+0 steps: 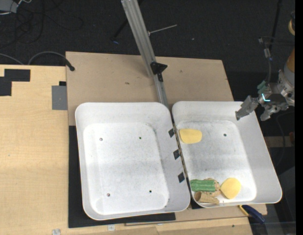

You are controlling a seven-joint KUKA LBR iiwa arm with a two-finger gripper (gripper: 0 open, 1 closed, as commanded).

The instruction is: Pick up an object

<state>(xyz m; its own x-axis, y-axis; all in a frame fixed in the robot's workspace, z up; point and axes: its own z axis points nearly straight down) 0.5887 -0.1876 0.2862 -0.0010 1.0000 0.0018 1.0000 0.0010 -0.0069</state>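
Observation:
In the right bin (249,151) a flat yellow piece (190,135) lies near the left wall. At the front of that bin sit a green ridged item (203,184), a round yellow item (231,187) and a tan piece (207,197) tucked under them. My gripper (256,108) hangs at the bin's far right corner, over its rim, well away from all of these. Its two fingers are spread apart and nothing is between them.
The left bin (88,131) stands beside the right one, joined by black clips (176,153). A slanted aluminium rail (144,45) rises behind the bins. A light wooden table (29,146) lies to the left.

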